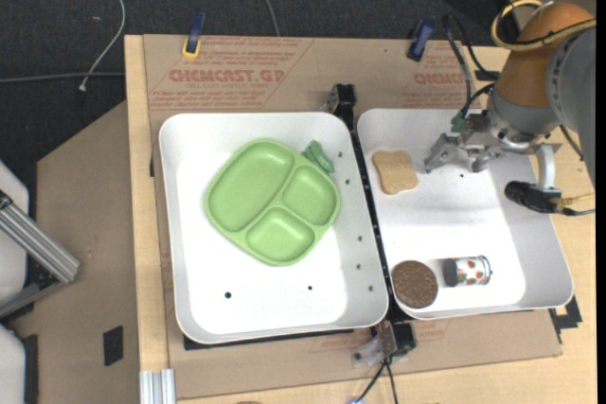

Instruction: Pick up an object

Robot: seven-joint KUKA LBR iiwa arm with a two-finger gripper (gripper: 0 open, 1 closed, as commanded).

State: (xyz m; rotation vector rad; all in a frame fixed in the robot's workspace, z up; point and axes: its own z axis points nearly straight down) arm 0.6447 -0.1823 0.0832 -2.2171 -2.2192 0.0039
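My gripper [453,163] hangs over the back of the right bin [530,246], with the arm coming in from the right. Its two fingers stand apart, open, and nothing sits between them. A tan slice of bread [395,172] lies just left of the gripper, near the bin's back left corner and apart from the fingers. At the front of the same bin lie a round brown disc [415,283] and a small can [470,272] on its side, close together.
The left bin [189,279] holds a green divided plate [273,201], with a small dark green piece [320,156] at the plate's back right edge. Both bins rest on a cardboard sheet [142,203]. The ridge between the bins runs just left of the bread.
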